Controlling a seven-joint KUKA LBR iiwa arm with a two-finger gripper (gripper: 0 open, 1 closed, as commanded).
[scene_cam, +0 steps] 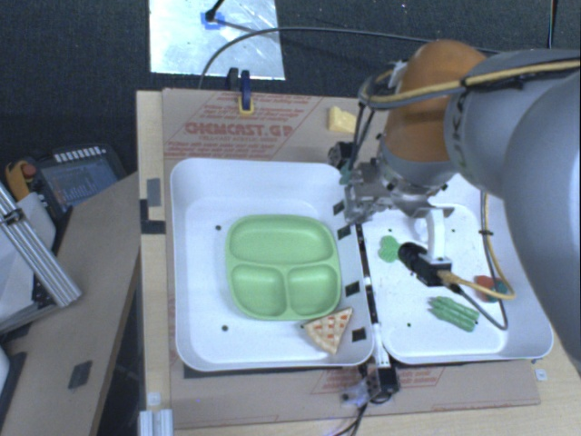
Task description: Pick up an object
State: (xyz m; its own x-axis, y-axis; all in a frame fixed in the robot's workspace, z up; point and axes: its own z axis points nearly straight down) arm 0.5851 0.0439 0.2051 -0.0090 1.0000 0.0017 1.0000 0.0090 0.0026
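Jaws we cannot judge as open or closed: the gripper [357, 204] reads as a dark cluster over the ridge where the two bins meet, and we see nothing held in it. Our likeliest pick, the small green piece [388, 248], lies in the right-hand bin [408, 339] close to that ridge. It sits just beside the gripper, toward the view's near side and a little to its right. It looks roundish, so we find no long axis to line up on. Farther out toward the bin's near right corner lies a green bar [454, 313], its length slanting from upper left to lower right. Across the ridge, in the left-hand bin [195, 243], a pizza slice [329, 330] rests at the near edge of a green divided plate [281, 266].
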